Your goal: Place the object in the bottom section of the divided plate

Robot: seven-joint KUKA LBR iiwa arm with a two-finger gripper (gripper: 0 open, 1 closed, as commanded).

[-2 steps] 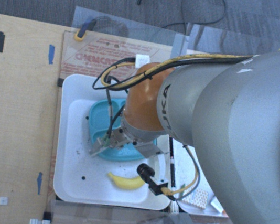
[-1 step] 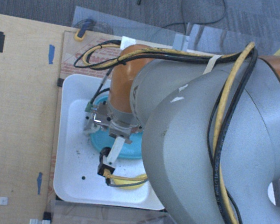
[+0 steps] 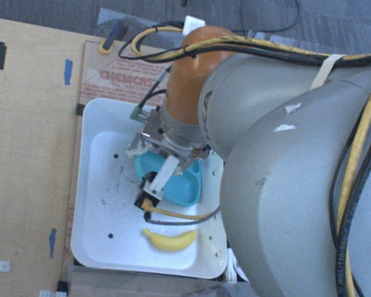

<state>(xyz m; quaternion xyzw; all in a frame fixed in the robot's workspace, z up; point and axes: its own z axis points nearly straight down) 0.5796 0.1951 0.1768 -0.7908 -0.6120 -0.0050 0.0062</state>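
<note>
A blue divided plate [image 3: 186, 188] lies in the right half of the white bin [image 3: 97, 193], largely covered by my wrist. A yellow banana [image 3: 169, 239] rests on the bin floor just below the plate, near the bin's front edge and outside the plate. My gripper [image 3: 162, 151] hangs over the plate's upper left part, pointing down into the bin. The orange band and wrist body hide its tip. Nothing can be seen held in it.
The grey arm [image 3: 292, 183] fills the right side and hides whatever is there. A cardboard sheet [image 3: 123, 79] lies behind the bin. Bare wooden bench [image 3: 16, 151] with blue tape marks stretches to the left. Dark specks dot the bin floor.
</note>
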